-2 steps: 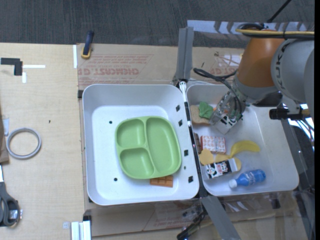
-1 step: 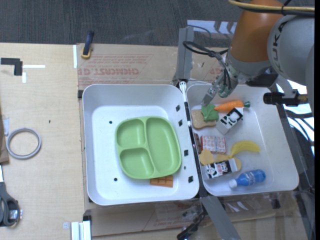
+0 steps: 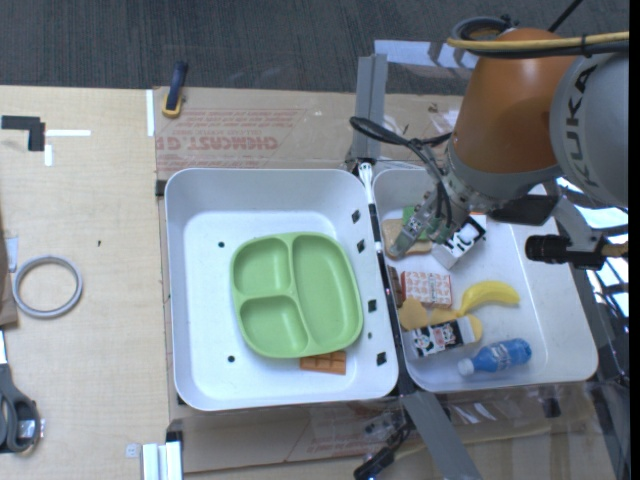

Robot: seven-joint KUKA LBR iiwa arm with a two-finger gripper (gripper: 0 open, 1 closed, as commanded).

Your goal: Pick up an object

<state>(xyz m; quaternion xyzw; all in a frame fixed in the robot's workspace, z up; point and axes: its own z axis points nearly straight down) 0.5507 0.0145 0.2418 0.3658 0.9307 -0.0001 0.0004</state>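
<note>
In right bin (image 3: 560,358), hand (image 3: 425,226) over green-grey item (image 3: 410,236)

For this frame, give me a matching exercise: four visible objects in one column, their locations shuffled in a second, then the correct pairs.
Things:
1. green divided plate
2. banana
3. blue bottle
4. roll of tape

Places:
A. near corner of the right bin
B. on the wooden bench, left of both bins
C. middle of the left bin
D. right bin, right of the red-patterned packet

Pairs: 1-C, 2-D, 3-A, 4-B
</note>
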